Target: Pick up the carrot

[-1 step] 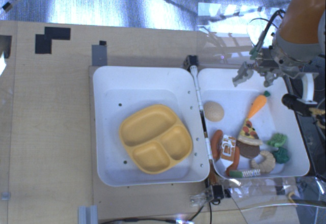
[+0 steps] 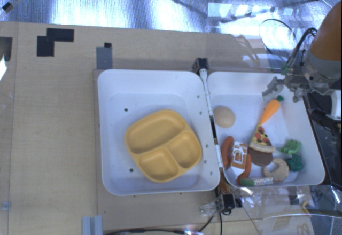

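Observation:
The carrot is orange with a green top and lies tilted in the upper right part of the right bin, its green end pointing up-right. My gripper hangs just above and to the right of that green end. Its fingers are spread open with nothing between them. The carrot lies free on the bin floor.
Below the carrot in the right bin lie a pizza slice, a beige egg-like ball, a sausage, broccoli, a bagel and a small packet. The left bin holds a yellow divided plate.

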You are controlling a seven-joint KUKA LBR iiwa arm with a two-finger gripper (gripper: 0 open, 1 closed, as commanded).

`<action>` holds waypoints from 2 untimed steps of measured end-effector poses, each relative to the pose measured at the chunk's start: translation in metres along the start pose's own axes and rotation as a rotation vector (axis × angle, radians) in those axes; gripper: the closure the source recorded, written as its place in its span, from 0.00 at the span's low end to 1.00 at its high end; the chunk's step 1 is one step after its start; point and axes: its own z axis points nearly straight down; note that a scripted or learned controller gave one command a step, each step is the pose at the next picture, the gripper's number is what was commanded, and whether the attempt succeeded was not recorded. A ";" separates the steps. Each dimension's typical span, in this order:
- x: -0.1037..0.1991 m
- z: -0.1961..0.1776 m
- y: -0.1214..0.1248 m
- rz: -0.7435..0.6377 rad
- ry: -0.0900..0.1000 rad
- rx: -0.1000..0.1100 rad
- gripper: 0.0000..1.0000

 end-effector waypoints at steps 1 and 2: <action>-0.020 0.074 0.000 0.134 0.004 -0.001 0.00; 0.005 0.110 0.015 0.135 0.002 -0.009 0.00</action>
